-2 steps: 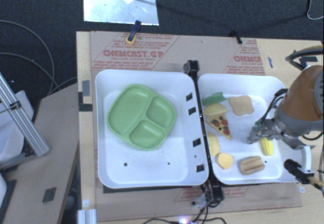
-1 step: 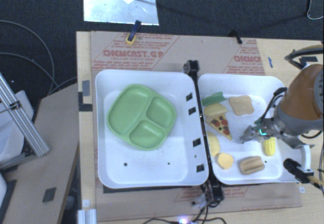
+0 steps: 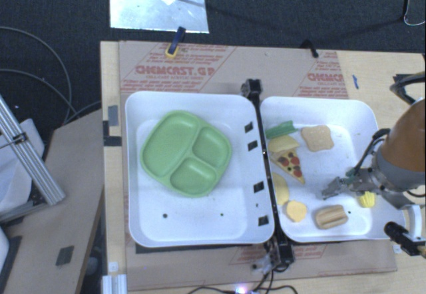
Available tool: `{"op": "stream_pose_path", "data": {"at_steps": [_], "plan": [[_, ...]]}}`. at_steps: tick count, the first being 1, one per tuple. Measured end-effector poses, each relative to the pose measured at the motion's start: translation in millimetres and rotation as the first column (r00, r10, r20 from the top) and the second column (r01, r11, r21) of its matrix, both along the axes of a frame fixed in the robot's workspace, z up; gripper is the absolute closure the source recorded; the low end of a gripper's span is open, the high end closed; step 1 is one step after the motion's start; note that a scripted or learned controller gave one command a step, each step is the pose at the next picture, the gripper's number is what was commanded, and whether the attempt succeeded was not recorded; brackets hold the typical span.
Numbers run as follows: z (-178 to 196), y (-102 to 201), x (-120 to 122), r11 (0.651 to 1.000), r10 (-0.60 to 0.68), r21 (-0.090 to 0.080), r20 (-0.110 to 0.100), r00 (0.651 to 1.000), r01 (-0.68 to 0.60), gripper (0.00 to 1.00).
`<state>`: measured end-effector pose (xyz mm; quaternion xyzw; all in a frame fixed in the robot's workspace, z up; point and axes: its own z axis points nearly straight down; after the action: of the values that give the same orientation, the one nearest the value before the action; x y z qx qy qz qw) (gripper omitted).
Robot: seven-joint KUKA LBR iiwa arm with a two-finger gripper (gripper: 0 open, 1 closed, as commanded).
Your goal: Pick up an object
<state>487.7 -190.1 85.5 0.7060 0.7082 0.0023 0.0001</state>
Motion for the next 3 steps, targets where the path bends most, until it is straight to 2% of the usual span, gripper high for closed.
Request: {"op": "stream_pose_path", "data": {"at_steps": [1, 2, 3], "plan": [[-1, -1, 52, 1.000, 0.006, 0.001, 0.000, 1.000, -0.006, 0.00], [-1, 78, 12, 1.000, 0.005, -0.002, -0.002, 1.000, -0.005, 0.00], [17, 81, 65, 1.000, 0.003, -0.005, 0.003, 1.000, -0.003, 0.00]]}}
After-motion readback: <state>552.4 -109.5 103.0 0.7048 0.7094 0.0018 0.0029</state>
